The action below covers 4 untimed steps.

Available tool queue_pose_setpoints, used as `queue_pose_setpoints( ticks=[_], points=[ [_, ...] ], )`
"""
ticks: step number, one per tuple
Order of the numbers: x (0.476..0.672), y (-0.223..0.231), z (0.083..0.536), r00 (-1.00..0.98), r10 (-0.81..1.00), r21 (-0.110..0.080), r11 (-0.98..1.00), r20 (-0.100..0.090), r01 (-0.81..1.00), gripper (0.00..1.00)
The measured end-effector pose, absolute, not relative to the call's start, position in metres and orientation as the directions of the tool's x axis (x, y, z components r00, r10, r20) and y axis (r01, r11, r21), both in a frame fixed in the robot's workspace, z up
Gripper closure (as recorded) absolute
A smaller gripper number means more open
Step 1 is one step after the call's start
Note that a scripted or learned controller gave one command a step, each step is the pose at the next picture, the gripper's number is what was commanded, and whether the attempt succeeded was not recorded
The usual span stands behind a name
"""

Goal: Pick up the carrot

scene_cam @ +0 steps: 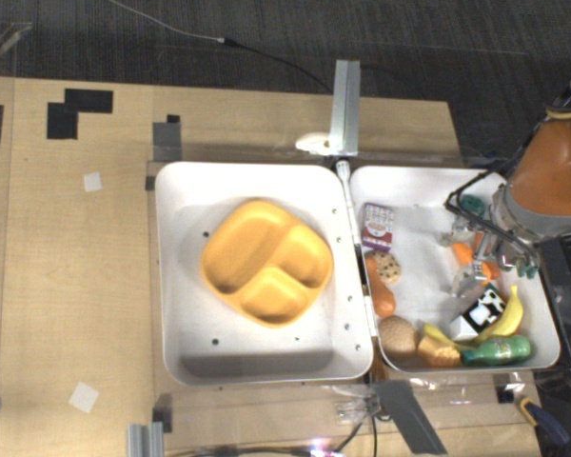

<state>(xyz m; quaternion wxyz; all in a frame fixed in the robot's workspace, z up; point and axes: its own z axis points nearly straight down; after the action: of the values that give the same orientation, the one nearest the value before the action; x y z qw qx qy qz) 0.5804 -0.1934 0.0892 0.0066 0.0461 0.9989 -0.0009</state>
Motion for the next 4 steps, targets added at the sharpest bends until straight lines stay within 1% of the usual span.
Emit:
queue_pose_setpoints(
  ticks=[1,2,3,4],
  points=[
    [0.509,-0.205,0.091,-0.986,0.166,0.0,0.986,-0.024,0.166,0.0],
    [0.572,-0.184,0.089,-0.998,0.066,-0.001,0.998,-0.014,0.066,0.0],
    [0.575,-0.184,0.103,-0.998,0.064,-0.002,0.998,-0.022,0.064,1.0],
    [0.514,-0.199,0.091,-0.98,-0.201,-0.007,0.98,-0.015,-0.2,1.0]
  ],
)
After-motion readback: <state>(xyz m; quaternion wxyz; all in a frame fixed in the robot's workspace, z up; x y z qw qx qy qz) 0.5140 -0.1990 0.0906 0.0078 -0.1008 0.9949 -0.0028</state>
